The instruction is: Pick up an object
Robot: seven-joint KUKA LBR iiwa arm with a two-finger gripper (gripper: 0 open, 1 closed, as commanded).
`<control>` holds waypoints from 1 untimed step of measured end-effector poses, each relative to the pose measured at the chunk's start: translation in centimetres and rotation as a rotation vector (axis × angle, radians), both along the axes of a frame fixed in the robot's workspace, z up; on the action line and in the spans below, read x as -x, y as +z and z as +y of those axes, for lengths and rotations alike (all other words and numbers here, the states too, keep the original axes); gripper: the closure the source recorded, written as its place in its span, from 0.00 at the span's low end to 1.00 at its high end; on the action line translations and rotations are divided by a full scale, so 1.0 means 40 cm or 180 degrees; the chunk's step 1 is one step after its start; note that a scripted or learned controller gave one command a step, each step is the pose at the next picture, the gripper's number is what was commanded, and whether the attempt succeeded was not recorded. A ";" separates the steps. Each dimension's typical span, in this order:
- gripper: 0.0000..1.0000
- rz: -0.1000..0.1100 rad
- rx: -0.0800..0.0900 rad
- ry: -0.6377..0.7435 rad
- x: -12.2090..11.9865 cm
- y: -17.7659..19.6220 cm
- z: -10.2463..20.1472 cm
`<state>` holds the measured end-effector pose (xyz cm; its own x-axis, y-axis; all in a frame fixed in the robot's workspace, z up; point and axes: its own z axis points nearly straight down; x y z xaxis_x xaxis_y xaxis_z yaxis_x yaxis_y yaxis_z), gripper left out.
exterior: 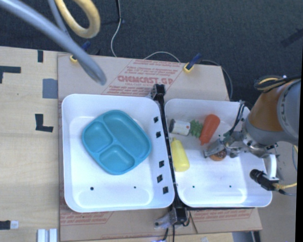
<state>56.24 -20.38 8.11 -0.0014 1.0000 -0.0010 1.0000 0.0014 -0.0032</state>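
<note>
A thick grey tube [50,28] is the thing closest to the camera. It slants across the top left corner. A loop of fat yellow hose [78,12] hangs beside it.

Below them is the wooden table [21,112] with some black marks on it. A brown cardboard sheet with red letters [143,80] lies on the table. Two shallow white bins sit on the sheet, side by side and touching in the middle.

The left white bin [73,190] holds a blue plastic plate with three parts [116,141]. The plate lies flat, near the top of the bin.

The right white bin [213,196] holds the small things. A yellow soft block [179,155] lies by the left wall. Above it is a little white tube [180,127], with a small green leafy toy [196,128] just beside it. An orange toy carrot [210,127] lies tilted next to the green toy.

The grey robot arm with the orange band [272,113] comes in from the right. Its tool [218,151] is low in the right bin, just below the carrot. A small red and brown thing [218,156] sits right at the tip of the tool. I cannot tell if the tool is open or closed, or if it grips that small thing.
</note>
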 end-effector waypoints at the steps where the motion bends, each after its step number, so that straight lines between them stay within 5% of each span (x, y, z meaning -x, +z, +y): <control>1: 1.00 -0.0003 0.0004 0.0002 -0.002 0.030 -0.002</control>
<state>56.34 -20.45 9.30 -0.0019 1.0000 -0.0023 1.0000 0.0019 -0.0022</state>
